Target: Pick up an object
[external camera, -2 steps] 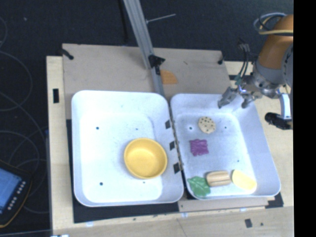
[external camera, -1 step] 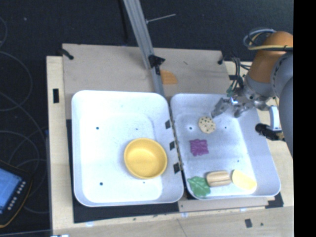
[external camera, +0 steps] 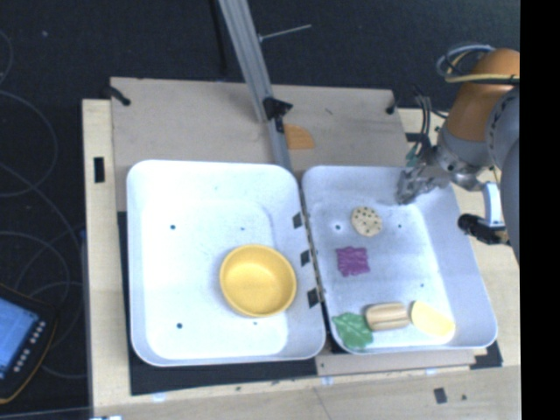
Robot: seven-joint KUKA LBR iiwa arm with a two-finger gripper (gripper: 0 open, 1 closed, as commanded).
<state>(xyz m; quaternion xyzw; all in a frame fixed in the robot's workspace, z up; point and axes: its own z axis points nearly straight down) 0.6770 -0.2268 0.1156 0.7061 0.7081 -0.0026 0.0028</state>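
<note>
low along the near edge of the right bin [external camera: 464, 261], well below the gripper [external camera: 409, 188], sits a cluster: green leafy piece [external camera: 352, 329] in the near-left corner, tan cylinder [external camera: 387, 316] lying on its side just right of it, pale yellow disc [external camera: 432, 320] touching the cylinder's right end. sweeping left to right from the far side of the scene: dark handheld device with a blue screen [external camera: 16, 339] off the bench at lower left, far from the gripper. left bin [external camera: 166, 191], white and shallow, holds a yellow bowl [external camera: 256, 279] upright near its near-right part, well left of and below the gripper. grey metal bar [external camera: 249, 59] slants down from the top to the seam between the bins, up-left of the gripper; small orange patch [external camera: 297, 136] on the bench beside its foot. in the right bin, purple square piece [external camera: 353, 260] lies below-left of the gripper, speckled beige round piece [external camera: 367, 220] nearer, just below-left of it, not touching. gripper hangs over the far-right corner of the right bin, nothing visible between its fingers; whether they are spread or closed, cannot tell. orange band [external camera: 483, 90] above the wrist at right.
</note>
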